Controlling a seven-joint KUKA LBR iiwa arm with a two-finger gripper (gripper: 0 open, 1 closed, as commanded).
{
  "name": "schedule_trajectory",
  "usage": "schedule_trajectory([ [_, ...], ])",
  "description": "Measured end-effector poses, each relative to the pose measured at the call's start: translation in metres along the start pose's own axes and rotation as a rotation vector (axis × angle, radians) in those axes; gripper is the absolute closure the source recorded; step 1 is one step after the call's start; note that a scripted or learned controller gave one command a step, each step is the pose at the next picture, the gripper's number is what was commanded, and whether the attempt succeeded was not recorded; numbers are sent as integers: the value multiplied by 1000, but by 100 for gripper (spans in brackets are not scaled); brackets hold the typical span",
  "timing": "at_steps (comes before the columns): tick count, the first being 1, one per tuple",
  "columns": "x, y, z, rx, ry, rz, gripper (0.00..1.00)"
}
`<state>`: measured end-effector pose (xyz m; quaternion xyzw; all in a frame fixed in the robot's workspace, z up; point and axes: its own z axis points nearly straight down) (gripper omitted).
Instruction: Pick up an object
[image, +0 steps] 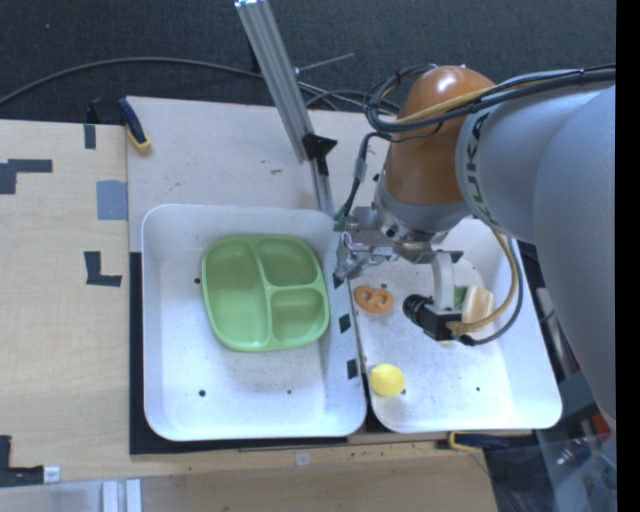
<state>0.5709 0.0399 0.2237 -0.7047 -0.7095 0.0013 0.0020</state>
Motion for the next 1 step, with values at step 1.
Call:
schedule_trajectory([
  [1, 54, -20, 10, 0, 0, 0, 100],
])
